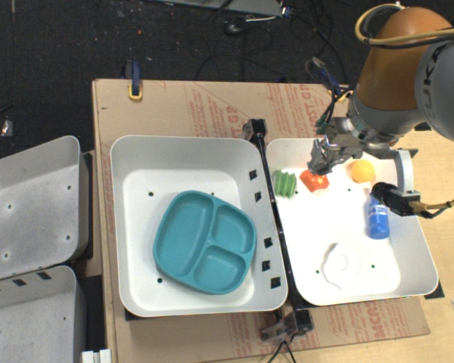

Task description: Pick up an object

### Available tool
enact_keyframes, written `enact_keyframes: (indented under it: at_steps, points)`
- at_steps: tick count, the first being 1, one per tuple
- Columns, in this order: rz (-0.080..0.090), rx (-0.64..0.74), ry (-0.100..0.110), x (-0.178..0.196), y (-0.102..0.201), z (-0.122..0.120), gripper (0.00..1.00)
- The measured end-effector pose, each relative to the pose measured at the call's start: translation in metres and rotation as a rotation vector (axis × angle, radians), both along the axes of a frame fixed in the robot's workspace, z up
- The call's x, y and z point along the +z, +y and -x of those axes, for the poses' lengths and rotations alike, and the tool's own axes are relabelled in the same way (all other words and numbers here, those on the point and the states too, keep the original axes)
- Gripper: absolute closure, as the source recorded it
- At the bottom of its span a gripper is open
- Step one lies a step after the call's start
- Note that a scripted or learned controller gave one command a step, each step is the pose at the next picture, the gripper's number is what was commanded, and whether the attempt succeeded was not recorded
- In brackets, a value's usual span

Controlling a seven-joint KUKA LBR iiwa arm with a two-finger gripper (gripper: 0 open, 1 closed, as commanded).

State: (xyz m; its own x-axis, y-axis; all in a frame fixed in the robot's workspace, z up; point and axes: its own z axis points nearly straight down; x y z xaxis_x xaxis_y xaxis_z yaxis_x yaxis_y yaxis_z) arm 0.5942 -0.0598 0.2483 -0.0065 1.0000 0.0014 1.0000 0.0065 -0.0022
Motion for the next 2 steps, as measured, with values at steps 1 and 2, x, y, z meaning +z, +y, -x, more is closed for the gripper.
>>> enact_keyframes:
  at_steps: [1,2]
  points:
    - [-0.001,0.002,0.0,0.005,0.054,0.017,1.0]
    - [-0.001,0.002,0.002,-0.008,0.112,0.041,1.0]
